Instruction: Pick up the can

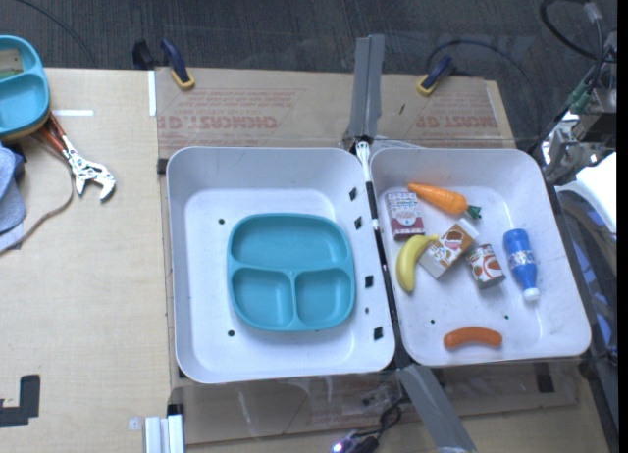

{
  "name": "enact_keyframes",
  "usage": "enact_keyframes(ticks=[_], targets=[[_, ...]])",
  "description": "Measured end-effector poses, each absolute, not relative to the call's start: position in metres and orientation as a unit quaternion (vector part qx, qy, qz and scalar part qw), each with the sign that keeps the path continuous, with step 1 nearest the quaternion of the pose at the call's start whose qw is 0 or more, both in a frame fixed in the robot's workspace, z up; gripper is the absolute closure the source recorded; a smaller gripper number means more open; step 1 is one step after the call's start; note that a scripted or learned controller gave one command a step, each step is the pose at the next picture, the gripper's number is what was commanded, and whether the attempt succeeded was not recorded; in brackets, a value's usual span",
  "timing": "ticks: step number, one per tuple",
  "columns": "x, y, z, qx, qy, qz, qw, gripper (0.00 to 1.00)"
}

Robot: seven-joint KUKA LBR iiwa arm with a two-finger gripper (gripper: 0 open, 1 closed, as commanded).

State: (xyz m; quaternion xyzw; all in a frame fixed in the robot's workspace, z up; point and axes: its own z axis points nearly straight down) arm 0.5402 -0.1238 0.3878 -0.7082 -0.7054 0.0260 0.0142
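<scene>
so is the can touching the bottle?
Apart. The camera view shows a strip of white bin floor between the can and the bottle.

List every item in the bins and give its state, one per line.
Tray: flat in left bin, nothing in it.
Can: lying on its side.
Bottle: lying down, cap toward the near edge.
Banana: flat, touching carton.
Carton: tipped over.
Carrot: flat.
Sausage: flat, apart.
</scene>
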Motion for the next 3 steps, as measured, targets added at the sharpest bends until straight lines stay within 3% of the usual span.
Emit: enact_keyframes(ticks=[3], targets=[[0.544,-0.125,0.409,-0.705,-0.708,0.0317,0.016,1.00]])
